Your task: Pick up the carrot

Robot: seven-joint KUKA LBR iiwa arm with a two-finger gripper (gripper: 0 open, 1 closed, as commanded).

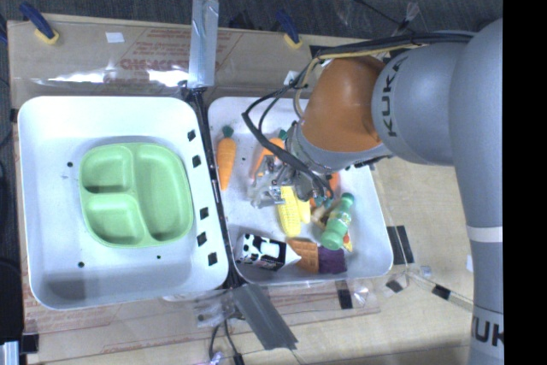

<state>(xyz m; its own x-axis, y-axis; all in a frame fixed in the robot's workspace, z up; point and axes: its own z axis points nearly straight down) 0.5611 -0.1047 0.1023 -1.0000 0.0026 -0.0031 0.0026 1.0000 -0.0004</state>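
The grey arm (444,107) fills the right side of the frame and bends toward the centre, its orange band (342,107) sitting over the upper part of the right bin. Below the arm lies the surface (77,47), a brownish board under clear sheeting, running along the top of the frame behind both bins.

The left bin (43,132) takes up the left half of the frame. In its middle rests a light green divided plate (135,194) with three compartments.

The right bin (376,244) sits just beside it at centre, much of it covered by the arm. The gripper (272,188) reaches down from under the orange band into the middle of this bin, above a cluster of toys; how far its parts stand apart cannot be told from here (metal and cables blur together at that spot).

The carrot (226,158), orange with a small green top, lies lengthwise along the left wall of the right bin, in the upper left part of that bin, to the left of the gripper and apart from it.

Near the gripper's lower right lie a yellow corn cob (291,214) and a green bottle (339,220) tilted beside it. At the bin's lower edge sits a black and white toy (261,250), with a brown and purple piece (320,256) to its right.
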